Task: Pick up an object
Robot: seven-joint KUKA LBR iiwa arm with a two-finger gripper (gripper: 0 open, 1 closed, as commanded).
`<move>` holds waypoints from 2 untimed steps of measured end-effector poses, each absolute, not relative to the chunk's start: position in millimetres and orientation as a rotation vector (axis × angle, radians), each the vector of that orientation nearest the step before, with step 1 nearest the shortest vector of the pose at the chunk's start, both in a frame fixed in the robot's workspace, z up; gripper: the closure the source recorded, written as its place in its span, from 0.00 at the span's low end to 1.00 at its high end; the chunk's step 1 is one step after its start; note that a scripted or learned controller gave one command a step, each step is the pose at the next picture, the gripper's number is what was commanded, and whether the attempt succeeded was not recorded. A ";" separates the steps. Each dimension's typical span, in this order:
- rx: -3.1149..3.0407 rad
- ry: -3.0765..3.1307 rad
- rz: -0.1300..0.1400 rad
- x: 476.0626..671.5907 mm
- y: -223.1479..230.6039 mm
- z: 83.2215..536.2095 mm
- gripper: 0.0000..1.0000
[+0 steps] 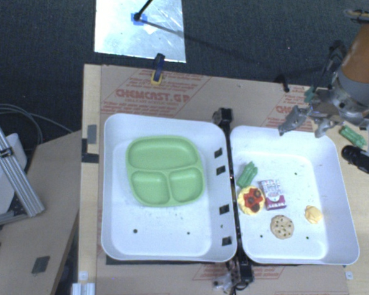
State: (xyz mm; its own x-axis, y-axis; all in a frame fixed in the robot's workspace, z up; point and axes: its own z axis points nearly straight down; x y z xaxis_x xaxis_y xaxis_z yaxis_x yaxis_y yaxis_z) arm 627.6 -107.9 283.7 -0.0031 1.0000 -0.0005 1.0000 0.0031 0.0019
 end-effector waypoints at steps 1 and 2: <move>2.228 2.229 -0.009 558.3 -91.4 173.2 0.00; 2.206 2.214 0.013 551.0 -125.8 101.3 0.00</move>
